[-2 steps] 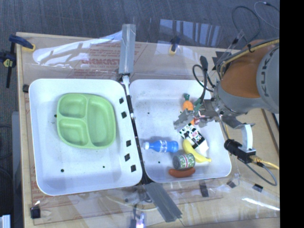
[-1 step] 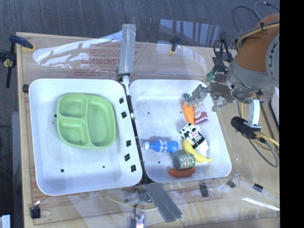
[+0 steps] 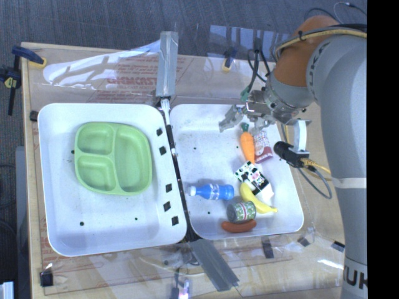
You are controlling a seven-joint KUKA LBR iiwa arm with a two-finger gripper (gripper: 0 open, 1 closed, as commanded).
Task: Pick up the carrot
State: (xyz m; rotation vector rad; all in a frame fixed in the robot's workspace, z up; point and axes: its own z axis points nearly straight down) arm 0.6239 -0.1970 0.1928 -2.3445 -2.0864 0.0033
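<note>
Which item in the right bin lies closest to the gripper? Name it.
The carrot. It lies at the far end of the right bin, just below the gripper; the blue bottle, banana and can lie nearer the camera.

The bench [image 3: 93,73] bears 2 white bins [image 3: 62,229] side by side.

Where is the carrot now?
The carrot lies in the right bin, near its upper right, just below the gripper and above the cow-patterned carton.

The tray [image 3: 114,157] lies in the left bin [image 3: 56,229]; carrot [image 3: 248,147], bottle [image 3: 212,192], banana [image 3: 259,202] and can [image 3: 240,212] lie in the right bin [image 3: 199,126].
</note>
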